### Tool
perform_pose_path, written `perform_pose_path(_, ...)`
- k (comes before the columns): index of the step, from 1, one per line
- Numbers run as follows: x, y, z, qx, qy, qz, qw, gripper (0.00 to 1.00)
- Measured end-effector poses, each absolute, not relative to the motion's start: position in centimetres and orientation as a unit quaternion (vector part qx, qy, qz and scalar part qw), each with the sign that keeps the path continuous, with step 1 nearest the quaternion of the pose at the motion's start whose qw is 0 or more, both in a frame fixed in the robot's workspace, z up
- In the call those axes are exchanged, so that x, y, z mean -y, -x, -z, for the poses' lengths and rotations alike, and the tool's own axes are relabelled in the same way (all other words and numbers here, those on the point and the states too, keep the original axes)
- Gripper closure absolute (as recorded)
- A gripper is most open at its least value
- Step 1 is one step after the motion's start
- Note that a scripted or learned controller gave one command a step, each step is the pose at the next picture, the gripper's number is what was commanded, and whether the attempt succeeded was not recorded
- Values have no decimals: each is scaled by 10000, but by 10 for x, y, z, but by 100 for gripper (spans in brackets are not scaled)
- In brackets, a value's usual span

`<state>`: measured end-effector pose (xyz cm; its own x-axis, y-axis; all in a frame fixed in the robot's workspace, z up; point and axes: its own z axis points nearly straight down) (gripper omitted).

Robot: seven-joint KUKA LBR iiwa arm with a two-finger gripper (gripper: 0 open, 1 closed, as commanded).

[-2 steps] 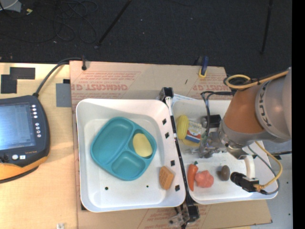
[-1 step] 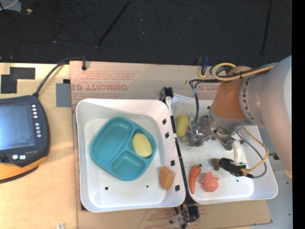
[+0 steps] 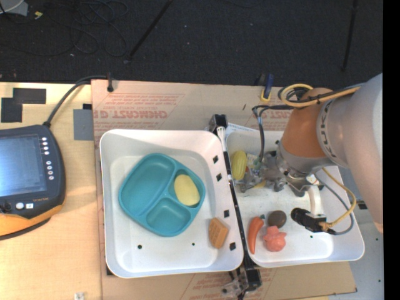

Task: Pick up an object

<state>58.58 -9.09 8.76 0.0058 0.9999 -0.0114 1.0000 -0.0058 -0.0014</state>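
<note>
Over the right bin (image 3: 350, 245), the arm (image 3: 325, 133) reaches down from the right, and its gripper (image 3: 262, 177) sits low near that bin's left wall; whether it is open or closed cannot be told from this slant, and nothing can be seen held in it. Just left of the gripper, a yellow corn cob (image 3: 239, 165) lies against the bin's left wall. Toward the front of the right bin lie an orange carrot (image 3: 254, 232), a dark brown lump (image 3: 276, 219) and a pink toy (image 3: 274, 239), close together. Left of the right bin, the other bin (image 3: 125, 255) holds a teal divided plate (image 3: 150, 199) with a yellow lemon (image 3: 187, 189) in one compartment, and a tan piece of bread (image 3: 218, 233) beside the plate. Further left stands a control tablet (image 3: 28, 170).
</note>
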Motion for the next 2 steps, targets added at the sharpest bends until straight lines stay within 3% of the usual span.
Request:
perform_pose_path(1,109,-524,-87,-7058,-7084,23,-37,0)
perform_pose_path(2,116,-547,-87,-7071,-7071,5,-9,0)
